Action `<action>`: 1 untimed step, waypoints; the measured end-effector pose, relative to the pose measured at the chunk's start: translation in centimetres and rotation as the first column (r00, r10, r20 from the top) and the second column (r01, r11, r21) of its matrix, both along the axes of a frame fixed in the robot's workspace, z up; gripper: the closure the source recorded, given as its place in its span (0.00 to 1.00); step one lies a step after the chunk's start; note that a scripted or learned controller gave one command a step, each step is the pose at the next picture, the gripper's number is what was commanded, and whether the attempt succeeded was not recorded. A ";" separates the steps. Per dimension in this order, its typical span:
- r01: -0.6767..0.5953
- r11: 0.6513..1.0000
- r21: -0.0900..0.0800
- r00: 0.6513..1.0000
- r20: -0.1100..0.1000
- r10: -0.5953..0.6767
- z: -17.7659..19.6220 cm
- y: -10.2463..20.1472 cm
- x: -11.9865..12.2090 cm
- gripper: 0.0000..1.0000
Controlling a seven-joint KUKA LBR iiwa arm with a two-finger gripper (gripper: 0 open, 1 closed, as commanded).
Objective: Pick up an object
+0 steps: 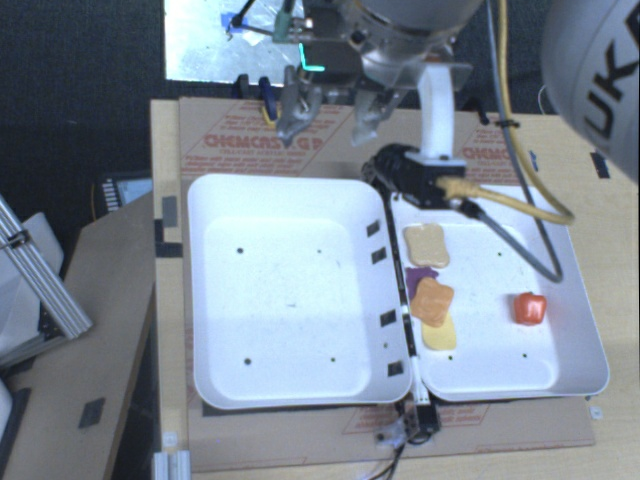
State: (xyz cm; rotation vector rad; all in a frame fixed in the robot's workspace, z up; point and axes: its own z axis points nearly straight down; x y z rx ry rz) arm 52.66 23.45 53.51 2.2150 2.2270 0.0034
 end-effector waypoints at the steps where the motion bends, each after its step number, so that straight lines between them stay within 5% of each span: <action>1: -0.003 1.000 0.002 1.000 0.003 0.003 1.2 0.0 0.0 1.00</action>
